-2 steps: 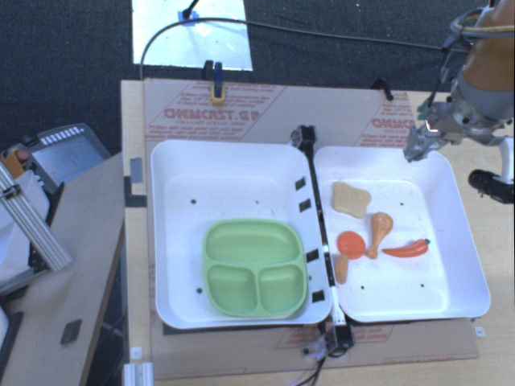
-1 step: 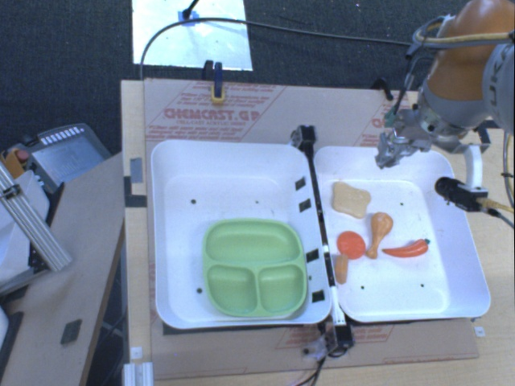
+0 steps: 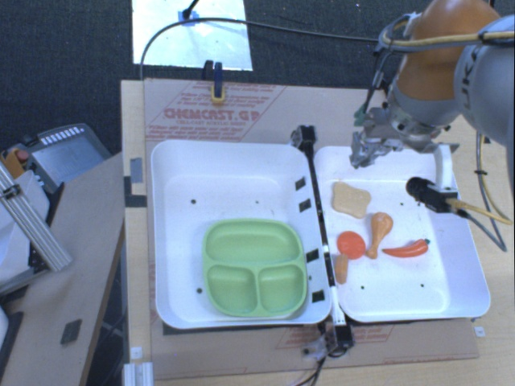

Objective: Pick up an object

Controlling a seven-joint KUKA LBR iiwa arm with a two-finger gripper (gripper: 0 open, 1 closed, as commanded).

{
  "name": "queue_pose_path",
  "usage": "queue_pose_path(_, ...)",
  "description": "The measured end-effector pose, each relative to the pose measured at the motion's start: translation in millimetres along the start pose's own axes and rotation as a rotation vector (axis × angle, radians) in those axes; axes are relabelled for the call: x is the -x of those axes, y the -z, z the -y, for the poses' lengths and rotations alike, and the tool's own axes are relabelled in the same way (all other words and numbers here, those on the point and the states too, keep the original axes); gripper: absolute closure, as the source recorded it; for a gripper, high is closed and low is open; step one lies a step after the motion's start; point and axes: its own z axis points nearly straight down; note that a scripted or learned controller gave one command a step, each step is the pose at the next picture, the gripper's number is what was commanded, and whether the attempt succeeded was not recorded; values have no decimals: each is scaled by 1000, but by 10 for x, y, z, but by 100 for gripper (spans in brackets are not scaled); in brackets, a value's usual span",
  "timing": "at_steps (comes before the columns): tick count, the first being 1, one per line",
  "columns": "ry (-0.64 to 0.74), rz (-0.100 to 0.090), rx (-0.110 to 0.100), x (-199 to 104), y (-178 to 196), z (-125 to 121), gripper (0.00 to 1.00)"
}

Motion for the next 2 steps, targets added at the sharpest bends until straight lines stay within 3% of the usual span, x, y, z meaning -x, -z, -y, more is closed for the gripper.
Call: queue_pose_path(2, 0, 0, -2, -1035, -133, 42, 100)
